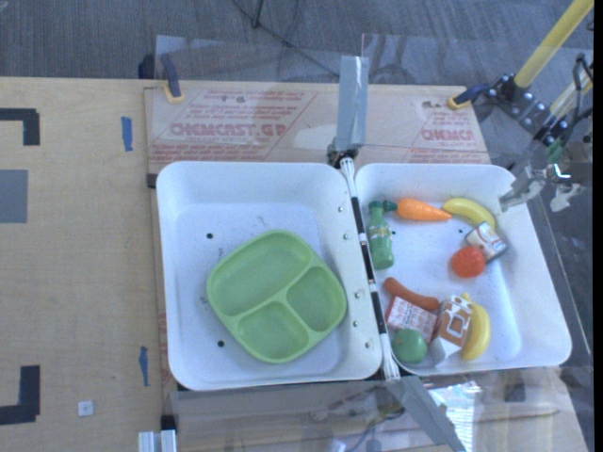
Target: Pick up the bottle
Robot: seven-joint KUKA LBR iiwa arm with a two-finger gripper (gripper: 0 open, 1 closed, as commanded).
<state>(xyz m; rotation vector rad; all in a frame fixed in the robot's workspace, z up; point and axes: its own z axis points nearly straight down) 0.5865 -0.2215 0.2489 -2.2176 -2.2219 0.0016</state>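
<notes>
The green bottle (380, 236) lies along the left wall of the right bin (542, 281), neck toward the far side, with a carrot (421, 211) just to its right. My gripper (545, 188) hangs over the bin's far right rim, well to the right of the bottle. Its fingers stand apart with nothing between them.
The right bin also holds a banana (469, 211), a small carton (486, 240), a tomato (467, 263), a sausage (411, 294), a green ball (409, 346) and a second banana (478, 330). A green divided plate (276, 297) lies in the left bin (188, 205).
</notes>
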